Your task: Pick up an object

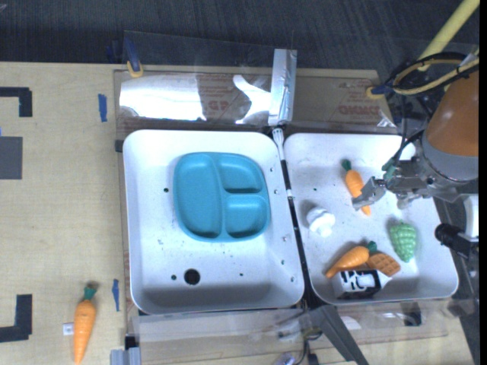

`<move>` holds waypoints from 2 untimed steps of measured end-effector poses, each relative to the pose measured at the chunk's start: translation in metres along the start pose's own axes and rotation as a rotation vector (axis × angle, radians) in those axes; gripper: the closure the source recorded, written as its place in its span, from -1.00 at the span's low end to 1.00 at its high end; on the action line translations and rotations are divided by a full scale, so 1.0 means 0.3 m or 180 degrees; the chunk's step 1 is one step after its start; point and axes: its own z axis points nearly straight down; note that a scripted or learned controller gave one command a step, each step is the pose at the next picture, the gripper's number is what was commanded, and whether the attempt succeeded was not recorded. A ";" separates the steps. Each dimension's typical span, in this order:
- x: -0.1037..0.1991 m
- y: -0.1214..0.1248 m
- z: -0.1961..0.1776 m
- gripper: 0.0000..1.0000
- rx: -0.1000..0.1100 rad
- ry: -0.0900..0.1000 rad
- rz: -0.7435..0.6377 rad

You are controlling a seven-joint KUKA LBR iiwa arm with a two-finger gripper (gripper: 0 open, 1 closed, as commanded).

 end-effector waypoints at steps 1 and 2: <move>-0.100 0.155 0.273 -1.00 0.0008 -0.0003 0.0482; -0.068 0.260 0.384 -1.00 -0.0019 -0.0008 -0.0028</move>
